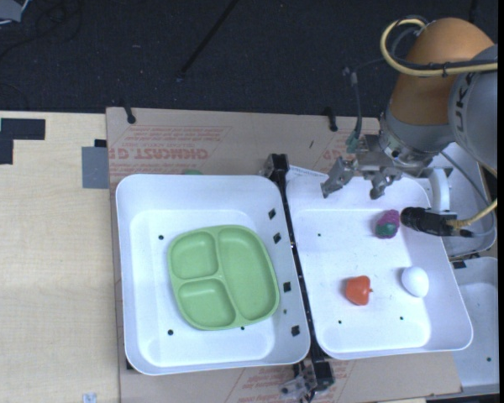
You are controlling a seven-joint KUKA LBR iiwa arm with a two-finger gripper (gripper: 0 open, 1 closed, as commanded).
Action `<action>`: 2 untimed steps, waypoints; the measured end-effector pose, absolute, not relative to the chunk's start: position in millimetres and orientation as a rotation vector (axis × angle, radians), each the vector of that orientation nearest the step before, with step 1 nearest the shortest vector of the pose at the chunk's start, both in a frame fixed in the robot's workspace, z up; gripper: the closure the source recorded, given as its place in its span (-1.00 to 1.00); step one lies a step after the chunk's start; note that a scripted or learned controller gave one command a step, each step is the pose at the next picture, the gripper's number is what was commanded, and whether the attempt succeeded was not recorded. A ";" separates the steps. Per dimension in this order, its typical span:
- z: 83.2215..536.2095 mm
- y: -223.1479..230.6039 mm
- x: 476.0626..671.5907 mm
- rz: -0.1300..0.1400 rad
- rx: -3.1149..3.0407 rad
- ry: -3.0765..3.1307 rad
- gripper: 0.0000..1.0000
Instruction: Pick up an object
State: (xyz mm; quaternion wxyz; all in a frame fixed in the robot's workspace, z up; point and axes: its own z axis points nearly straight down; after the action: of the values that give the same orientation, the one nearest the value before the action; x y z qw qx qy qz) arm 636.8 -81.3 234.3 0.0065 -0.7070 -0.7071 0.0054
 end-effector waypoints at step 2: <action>178.7 -81.4 634.1 0.009 -2.215 -2.217 -1.00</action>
State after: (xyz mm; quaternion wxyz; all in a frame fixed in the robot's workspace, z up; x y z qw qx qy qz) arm 634.1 -81.4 178.7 0.0036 -0.7068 -0.7074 0.0030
